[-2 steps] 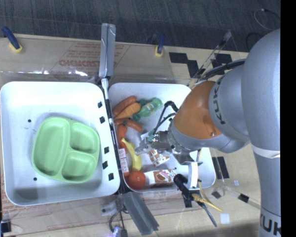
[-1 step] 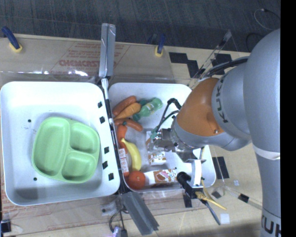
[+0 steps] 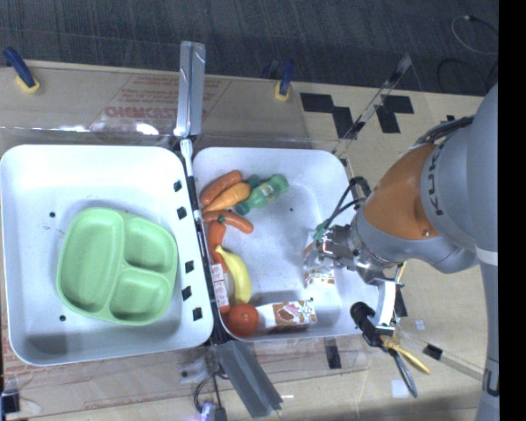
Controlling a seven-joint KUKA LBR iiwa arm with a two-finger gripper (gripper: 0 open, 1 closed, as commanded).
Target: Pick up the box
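The box (image 3: 286, 315) is a small white carton with red and brown print. It lies on its side against the front wall of the right bin (image 3: 333, 167), just right of a red tomato (image 3: 242, 319). My gripper (image 3: 321, 254) is low over the right side of that bin, a short way above and to the right of the box. A small white and orange object (image 3: 320, 278) sits directly under the gripper; I cannot make out whether it is held. The orange wrist band (image 3: 401, 203) and the grey arm come in from the right.
The right bin also holds two carrots (image 3: 223, 191), a green bottle (image 3: 263, 190), a red sausage (image 3: 235, 222), a banana (image 3: 238, 273) and a slim packet (image 3: 219, 285) by the divider. A green compartment plate (image 3: 117, 264) lies in the left bin (image 3: 17, 191).
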